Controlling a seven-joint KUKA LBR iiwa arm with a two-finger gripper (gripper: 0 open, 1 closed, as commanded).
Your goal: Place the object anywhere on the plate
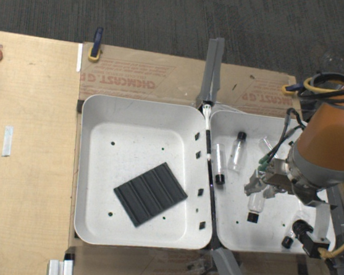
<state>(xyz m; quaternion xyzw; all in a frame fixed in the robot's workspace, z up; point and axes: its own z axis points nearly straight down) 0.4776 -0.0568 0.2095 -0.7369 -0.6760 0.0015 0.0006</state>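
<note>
Looking down on both bins, you see the arm [327,140] reaching in from the right and hanging over the right bin [234,240]. Its jaws sit low over the middle of that bin, directly above a clear vial [256,204]. This vial lies on the bin floor with its black cap [252,217] pointing toward the near edge. You cannot tell how far the jaws are open, or whether they have hold of the vial, because the metal of the wrist covers that spot.

Two more vials share the same bin. A second vial [219,163] lies along the left wall, its dark cap at the near end. A third vial [239,149] lies just beside it toward the middle, its cap at the far end. A small black piece [286,242] rests near the bin's near right corner.

Your plate [151,193], dark and ribbed, lies flat in the left bin [89,155]. It is turned on a diagonal and sits a little toward the near side. The vial under the jaws is well apart from it, across the walls where the two bins meet.

Both bins stand on a sheet of cardboard [136,73], which lies on the pale tabletop [25,116]. A blue clamp [97,39] grips the cardboard's far left corner.
</note>
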